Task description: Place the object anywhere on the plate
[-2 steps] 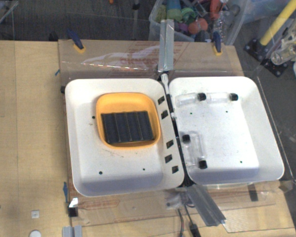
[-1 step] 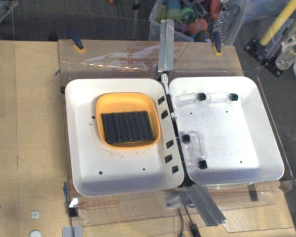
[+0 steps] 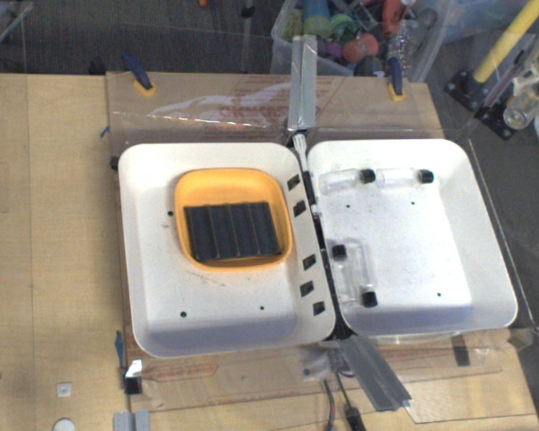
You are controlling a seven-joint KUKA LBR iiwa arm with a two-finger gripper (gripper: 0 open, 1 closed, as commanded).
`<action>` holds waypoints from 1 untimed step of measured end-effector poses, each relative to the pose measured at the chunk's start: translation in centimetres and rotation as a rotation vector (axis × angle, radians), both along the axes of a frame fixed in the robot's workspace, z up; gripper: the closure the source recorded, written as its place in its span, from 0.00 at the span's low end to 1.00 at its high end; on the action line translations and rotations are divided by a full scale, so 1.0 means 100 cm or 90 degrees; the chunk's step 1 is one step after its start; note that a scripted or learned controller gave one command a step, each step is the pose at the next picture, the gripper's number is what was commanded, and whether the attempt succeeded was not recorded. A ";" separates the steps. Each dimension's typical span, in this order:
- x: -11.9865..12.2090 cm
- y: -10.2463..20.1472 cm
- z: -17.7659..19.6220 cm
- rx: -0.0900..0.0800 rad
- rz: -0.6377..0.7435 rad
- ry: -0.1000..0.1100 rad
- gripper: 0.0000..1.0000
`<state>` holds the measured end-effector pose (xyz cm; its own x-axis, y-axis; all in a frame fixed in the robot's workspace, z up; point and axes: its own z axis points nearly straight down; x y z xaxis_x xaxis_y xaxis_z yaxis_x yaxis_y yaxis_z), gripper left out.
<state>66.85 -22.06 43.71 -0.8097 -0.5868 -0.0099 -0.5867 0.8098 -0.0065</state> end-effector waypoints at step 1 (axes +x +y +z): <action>0.000 0.001 0.000 0.000 0.034 0.000 1.00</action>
